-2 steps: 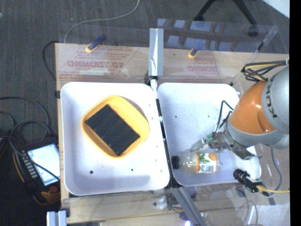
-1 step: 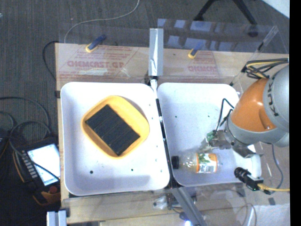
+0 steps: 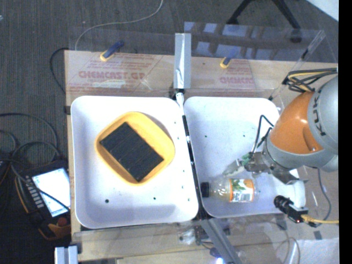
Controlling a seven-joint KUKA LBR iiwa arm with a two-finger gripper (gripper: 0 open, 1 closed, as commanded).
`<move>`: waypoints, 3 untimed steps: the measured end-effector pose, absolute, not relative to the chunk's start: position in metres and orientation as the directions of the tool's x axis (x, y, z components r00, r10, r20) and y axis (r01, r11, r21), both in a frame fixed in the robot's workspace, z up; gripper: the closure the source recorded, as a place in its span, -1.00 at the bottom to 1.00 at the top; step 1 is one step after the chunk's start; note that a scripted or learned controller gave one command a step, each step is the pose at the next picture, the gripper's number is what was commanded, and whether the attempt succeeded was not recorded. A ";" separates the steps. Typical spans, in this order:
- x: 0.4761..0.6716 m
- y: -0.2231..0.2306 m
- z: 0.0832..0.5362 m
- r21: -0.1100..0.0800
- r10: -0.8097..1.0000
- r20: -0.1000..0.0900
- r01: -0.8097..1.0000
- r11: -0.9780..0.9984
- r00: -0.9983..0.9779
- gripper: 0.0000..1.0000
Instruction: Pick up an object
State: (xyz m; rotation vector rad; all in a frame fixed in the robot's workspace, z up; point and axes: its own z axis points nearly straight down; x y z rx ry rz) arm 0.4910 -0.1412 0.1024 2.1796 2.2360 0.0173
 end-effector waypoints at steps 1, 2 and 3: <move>0.489 -0.154 0.092 0.013 0.999 0.004 0.999 -0.046 0.046 -1.00; 0.491 -0.154 0.102 0.018 0.999 0.003 0.999 -0.045 0.045 1.00; 0.491 -0.154 0.102 0.018 0.999 0.003 0.999 -0.045 0.045 -1.00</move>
